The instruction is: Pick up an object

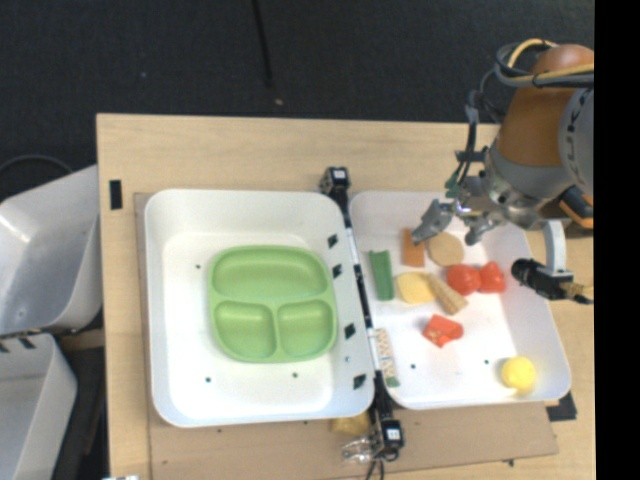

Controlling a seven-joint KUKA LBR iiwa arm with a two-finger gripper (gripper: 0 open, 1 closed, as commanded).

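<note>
You see the two-finger gripper hanging over the far edge of the right white bin, its fingers spread apart with nothing between them. Just beneath lie an orange block and a tan round piece. A yellow ball sits near the bin's near right corner. A green divided plastic plate rests mid-way in the left white bin.

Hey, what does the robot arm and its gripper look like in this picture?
The arm is bulky and rounded, grey with an orange band above the wrist, and thin cables loop over its top. The gripper is small, metallic grey, with two slim fingers. A black cylindrical piece with a white bracket sticks out beside it.
</note>
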